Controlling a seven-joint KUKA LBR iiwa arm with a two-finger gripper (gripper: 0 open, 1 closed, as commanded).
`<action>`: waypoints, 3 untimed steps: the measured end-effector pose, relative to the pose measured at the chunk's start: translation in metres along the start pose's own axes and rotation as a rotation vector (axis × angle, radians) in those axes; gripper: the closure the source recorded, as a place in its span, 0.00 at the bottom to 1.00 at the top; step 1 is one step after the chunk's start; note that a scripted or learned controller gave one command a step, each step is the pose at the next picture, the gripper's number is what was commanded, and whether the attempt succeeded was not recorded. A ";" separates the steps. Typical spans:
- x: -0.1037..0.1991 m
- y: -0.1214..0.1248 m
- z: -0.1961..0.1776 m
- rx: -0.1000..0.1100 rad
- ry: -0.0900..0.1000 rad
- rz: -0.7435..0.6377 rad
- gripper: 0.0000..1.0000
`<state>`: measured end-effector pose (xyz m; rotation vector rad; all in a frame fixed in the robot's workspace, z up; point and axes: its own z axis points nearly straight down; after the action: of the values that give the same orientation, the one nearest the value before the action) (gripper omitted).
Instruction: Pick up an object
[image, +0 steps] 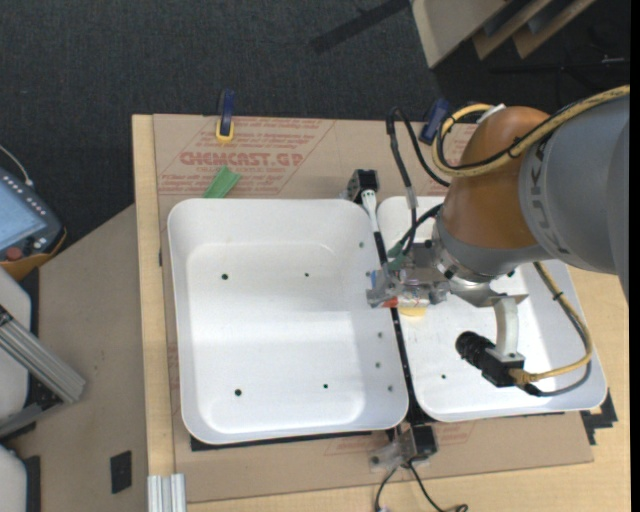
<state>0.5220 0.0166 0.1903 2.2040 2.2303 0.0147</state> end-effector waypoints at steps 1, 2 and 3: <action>0.069 0.007 -0.054 0.004 0.000 0.004 1.00; 0.059 -0.011 -0.129 0.002 -0.001 0.011 1.00; 0.063 -0.011 -0.117 0.014 -0.003 0.011 1.00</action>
<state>0.5087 0.0793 0.3072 2.2221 2.2239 -0.0040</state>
